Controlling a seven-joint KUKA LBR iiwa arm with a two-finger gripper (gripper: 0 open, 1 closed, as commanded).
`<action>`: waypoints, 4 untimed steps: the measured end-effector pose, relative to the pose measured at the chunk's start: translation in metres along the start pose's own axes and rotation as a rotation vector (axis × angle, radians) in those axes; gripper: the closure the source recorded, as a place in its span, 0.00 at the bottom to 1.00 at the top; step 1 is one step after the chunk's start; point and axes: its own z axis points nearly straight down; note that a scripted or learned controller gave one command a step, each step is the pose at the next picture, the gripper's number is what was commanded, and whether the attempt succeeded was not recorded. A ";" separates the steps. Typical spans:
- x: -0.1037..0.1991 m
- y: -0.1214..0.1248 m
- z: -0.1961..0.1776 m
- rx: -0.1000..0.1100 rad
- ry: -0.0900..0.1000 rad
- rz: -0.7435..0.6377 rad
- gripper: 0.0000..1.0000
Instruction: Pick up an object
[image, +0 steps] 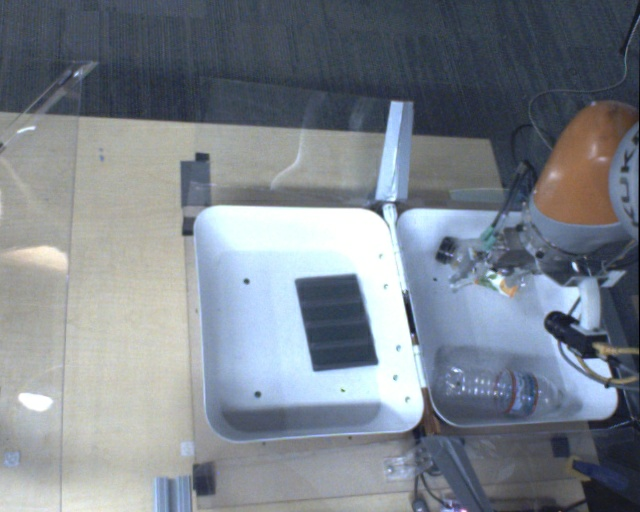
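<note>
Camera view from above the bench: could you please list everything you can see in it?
left bin: one, white, middle of the bench
right bin: one, white, beside the left bin
ridged block: one, dark grey, lying flat in the left bin
plastic bottle: one, clear, on its side at the near edge of the right bin
bench: one, pale wood, under both bins
arm: one, grey with orange band, over the right bin
pincer: one, low over the right bin's far part

Light wooden bench (120, 300) occupies most of the view, bordered at top by dark grey carpeted floor (250, 40), with a clear glossy panel (40, 220) at left catching bright reflections of overhead light.
</note>
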 end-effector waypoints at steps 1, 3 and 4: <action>0.001 0.002 -0.012 -0.006 0.000 -0.001 1.00; -0.008 0.063 -0.032 -0.005 -0.001 0.242 0.00; -0.063 0.098 0.095 -0.006 -0.002 -0.035 0.00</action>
